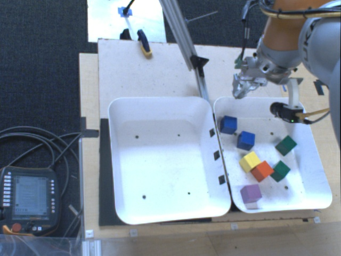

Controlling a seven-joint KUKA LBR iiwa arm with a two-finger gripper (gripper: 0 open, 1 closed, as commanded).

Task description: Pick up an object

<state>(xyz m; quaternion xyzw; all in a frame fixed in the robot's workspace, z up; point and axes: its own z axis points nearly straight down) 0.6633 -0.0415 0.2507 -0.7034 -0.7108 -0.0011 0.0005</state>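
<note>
Several small blocks lie in the right bin [309,191]: two blue blocks [228,124] [245,140], a yellow block [249,161], an orange block [262,170], two green blocks [286,145] [281,170] and a purple block [251,194]. My gripper [241,91] hangs above the bin's far left corner, behind the upper blue block, with nothing seen between its fingers. The arm's grey body and orange band rise above it at the top right.
The left bin [120,143] sits beside the right one, sharing a middle wall. A slanted metal rod [181,31] crosses behind the bins. A teach pendant [29,199] with cables lies at the lower left. A blue-yellow tool [144,42] lies on the board behind.
</note>
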